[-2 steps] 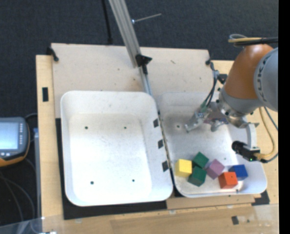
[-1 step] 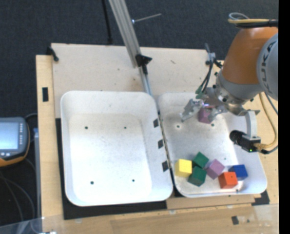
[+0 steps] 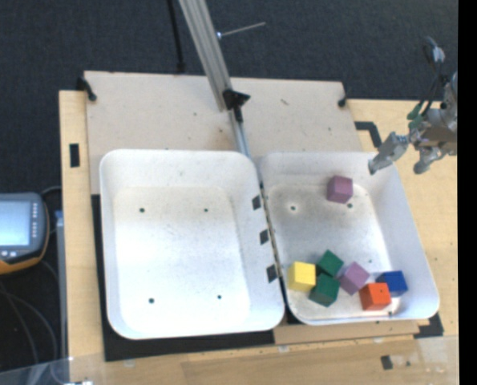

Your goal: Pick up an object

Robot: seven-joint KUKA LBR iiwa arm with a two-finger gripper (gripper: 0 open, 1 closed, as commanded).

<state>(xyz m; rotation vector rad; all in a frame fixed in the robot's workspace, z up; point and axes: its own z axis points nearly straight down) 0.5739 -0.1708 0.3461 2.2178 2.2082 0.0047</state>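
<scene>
And here's the end effector [image 3: 404,154], out at the three o'clock edge of the scene, hanging over the upper right rim of the right bin [image 3: 406,207]. Its two fingers stand spread wide, nothing between them, so no pick has been made.

Down in that right bin, the candidates. A lone purple cube [image 3: 340,188] sits up at the bin's twelve o'clock, well apart from everything else. Then the crowd at the six o'clock end: a yellow cube [image 3: 303,275], two green cubes [image 3: 329,276] pressed close to each other, a second, paler purple cube [image 3: 354,277] just beside them, an orange cube [image 3: 374,295] and a blue cube [image 3: 393,281] tucked near the bin's five o'clock corner. The left bin [image 3: 118,215] offers nothing to grab.

By my read this is the approach step, with the target not yet committed. The lone purple cube looks the friendliest call: nearest the end effector, with free space on every side for the fingers. The next move calls for swinging in toward nine o'clock over a cube, lining the fingers across two flat faces, then dropping straight down. The cluster is riskier, since neighbours touching could jam a finger or get nudged aside.
</scene>
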